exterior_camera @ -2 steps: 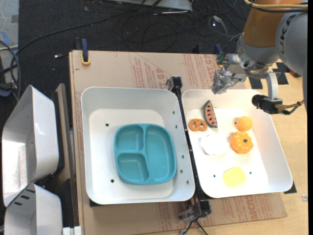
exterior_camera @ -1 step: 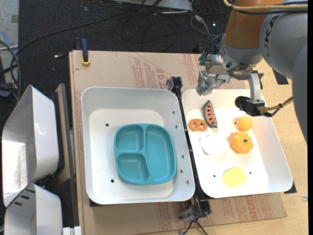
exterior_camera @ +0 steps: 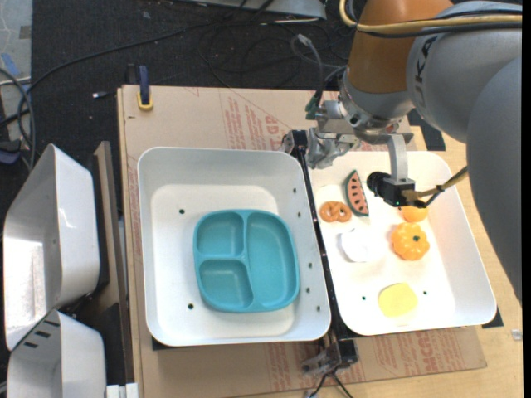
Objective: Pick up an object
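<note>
Cardboard-covered tabletop (exterior_camera: pixel 216 114), shallow white right-hand bin (exterior_camera: pixel 465 222): the gripper (exterior_camera: pixel 328 149) hangs over its far-left corner, can't tell how wide. Nearest pick, I'd say, is the red plastic watermelon slice (exterior_camera: pixel 357 193), just camera-ward of it, long axis running near-to-far.

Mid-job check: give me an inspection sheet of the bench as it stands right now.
Surface: cardboard-topped bench bearing left bin and right bin.
Job's things: in the right bin, pretzel, watermelon slice, white piece, orange pepper, small orange piece, yellow disc.
Clutter: teal divided plate in the left bin.
Grippers: gripper over the far rim where the bins meet.
Cables: black cables beyond the bench.
Surroundings: spare white tubs at left.
</note>
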`<state>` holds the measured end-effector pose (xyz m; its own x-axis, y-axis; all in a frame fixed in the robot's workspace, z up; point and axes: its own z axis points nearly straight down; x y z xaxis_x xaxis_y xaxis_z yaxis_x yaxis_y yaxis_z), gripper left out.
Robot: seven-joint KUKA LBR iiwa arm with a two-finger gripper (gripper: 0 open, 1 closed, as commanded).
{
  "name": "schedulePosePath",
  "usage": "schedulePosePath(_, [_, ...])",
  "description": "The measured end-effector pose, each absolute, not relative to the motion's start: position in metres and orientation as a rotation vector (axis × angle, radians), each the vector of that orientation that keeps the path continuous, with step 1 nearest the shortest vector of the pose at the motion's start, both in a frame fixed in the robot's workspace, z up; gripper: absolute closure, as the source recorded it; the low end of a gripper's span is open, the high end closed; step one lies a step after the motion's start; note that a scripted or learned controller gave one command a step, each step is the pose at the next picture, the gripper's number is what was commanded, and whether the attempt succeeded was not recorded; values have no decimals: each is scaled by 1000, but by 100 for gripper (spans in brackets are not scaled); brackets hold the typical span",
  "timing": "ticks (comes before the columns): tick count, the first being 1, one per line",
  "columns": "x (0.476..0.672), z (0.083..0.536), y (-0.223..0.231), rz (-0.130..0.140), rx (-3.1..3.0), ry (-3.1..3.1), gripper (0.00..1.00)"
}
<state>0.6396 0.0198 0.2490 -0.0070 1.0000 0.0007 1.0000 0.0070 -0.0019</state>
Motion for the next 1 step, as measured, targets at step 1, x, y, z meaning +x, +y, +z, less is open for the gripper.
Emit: schedulePosePath(1, [627,234,69,2,-2212,-2228,100])
